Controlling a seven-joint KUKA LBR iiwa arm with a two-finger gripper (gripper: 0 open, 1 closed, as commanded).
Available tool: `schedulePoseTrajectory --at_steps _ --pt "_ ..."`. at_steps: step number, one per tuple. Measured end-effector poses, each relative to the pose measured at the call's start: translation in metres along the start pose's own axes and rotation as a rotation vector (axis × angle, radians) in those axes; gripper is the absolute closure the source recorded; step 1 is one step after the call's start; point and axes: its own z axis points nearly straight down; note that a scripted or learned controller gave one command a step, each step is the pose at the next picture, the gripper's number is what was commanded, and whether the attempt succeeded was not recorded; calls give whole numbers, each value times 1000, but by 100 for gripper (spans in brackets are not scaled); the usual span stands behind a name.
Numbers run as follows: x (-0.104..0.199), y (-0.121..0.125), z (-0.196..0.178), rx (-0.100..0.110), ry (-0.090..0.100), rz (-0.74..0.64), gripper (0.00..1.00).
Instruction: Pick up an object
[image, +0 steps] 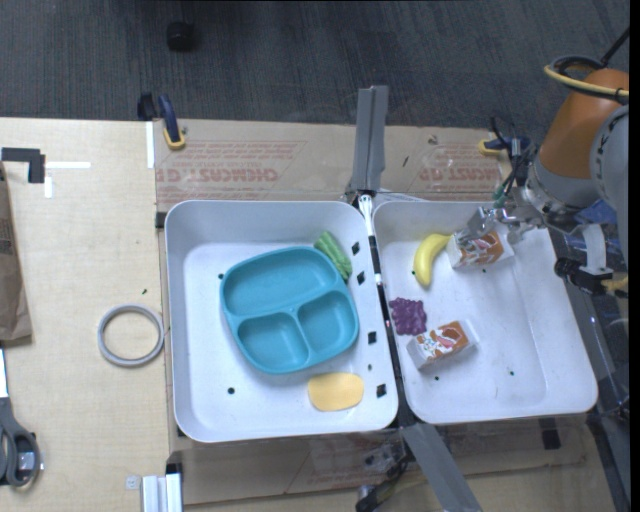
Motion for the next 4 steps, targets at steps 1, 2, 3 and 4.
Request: schedulePoseTrajectory --at_steps 1,2,3,4 --pt "59 6 -6 11 2 64 0" --pt "69 8 0 2 -7 4 0" --pt "77 10 0 0 -6 -169 0" --pt "74 13 -15 -12 -15 -168 100"
